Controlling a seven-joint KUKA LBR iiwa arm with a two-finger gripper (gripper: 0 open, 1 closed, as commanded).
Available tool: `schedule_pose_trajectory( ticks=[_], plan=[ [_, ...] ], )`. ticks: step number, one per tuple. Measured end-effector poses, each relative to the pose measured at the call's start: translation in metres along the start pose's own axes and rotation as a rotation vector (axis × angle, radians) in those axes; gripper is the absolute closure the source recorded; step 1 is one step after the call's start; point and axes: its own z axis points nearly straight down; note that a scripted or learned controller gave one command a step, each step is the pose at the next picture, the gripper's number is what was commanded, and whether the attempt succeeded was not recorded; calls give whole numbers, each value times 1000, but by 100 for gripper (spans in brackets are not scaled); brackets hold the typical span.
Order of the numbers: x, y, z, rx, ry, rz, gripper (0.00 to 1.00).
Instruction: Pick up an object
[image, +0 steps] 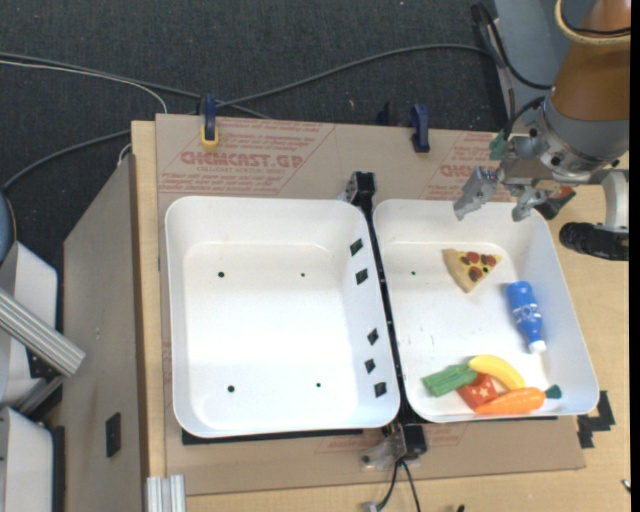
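Observation:
The right bin (420, 235) holds a pizza slice toy (470, 267) near its far middle and a blue bottle (525, 313) by its right wall. At the near edge lie a yellow banana (497, 369), a green piece (449, 379), a red piece (477, 390) and an orange carrot (513, 401) in a cluster. My gripper (496, 200) hangs open above the bin's far right corner, fingers spread and nothing between them. It sits above and beyond the pizza slice, apart from every object.
The left bin (190, 300) is beside it, split off by a black divider (372, 290). Both rest on a cardboard sheet (300, 150) held by blue clamps (209, 118) at the far edge. Cables run across the dark floor behind.

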Motion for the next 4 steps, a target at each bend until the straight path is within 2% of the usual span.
schedule_pose_trajectory(
  ticks=[1, 2, 3, 4],
  plan=[
    [-73, 1, 84, 8, 0, 7, 0],
    [-69, 53, 177, 0, -1, -2, 0],
    [-68, 32, 195, -9, -1, -1, 0],
    [-68, 34, 181, -15, -3, -1, 100]
  ],
)
